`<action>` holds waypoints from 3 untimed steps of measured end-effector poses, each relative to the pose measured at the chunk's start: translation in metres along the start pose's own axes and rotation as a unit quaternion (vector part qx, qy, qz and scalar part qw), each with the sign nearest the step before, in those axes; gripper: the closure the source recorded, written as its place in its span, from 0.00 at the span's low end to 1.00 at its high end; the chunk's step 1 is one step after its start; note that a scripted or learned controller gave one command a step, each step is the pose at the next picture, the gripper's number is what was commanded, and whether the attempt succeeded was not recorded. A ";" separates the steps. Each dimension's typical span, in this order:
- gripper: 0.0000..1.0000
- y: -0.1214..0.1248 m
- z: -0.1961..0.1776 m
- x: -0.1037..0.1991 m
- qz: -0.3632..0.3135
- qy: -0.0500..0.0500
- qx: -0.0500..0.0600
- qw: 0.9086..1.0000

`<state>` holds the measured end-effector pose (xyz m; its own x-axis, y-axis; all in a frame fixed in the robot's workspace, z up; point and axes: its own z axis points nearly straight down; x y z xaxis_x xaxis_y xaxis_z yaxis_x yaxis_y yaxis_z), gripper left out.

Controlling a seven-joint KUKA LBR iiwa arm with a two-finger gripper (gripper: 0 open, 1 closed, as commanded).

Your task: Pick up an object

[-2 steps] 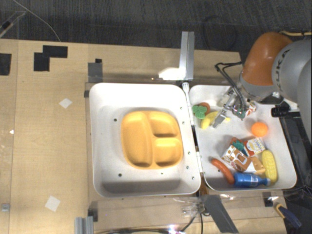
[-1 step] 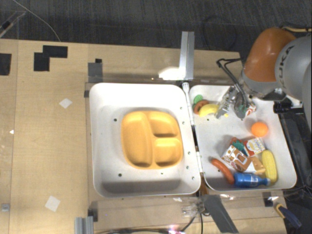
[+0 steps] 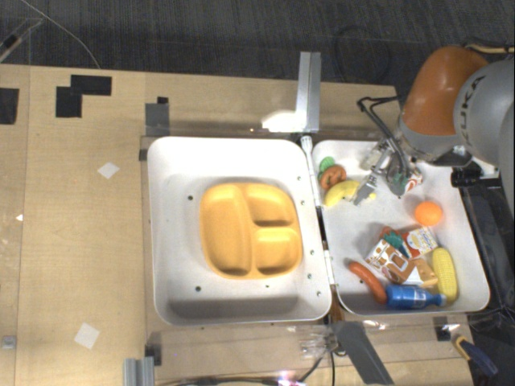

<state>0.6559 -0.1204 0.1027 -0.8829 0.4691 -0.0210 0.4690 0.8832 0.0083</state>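
My gripper (image 3: 383, 188) hangs over the back of the right bin (image 3: 475, 248), open, with nothing between its fingers. Just left of it lie a yellow banana (image 3: 341, 191) and an orange piece with a green top (image 3: 331, 173). A small red and white item (image 3: 413, 182) shows at the gripper's right side, partly hidden by it. An orange ball (image 3: 429, 213) sits further right. Toward the front lie a snack packet (image 3: 399, 255), a corn cob (image 3: 445, 273), a blue bottle (image 3: 414, 297) and a red sausage (image 3: 368, 279).
The left bin (image 3: 173, 215) holds a yellow divided tray (image 3: 249, 228). A metal post (image 3: 309, 95) stands behind the wall between the bins. The grey arm with its orange band (image 3: 438, 95) comes in from the upper right.
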 end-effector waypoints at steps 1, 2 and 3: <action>0.00 -0.011 0.014 0.009 0.006 0.005 0.002 1.000; 0.00 0.005 0.014 0.001 0.109 0.008 0.005 0.994; 0.00 0.021 0.015 0.008 0.218 0.006 0.007 0.976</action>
<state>0.6595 -0.0980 0.0876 -0.5997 0.8002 -0.0070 0.8002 0.5997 0.0001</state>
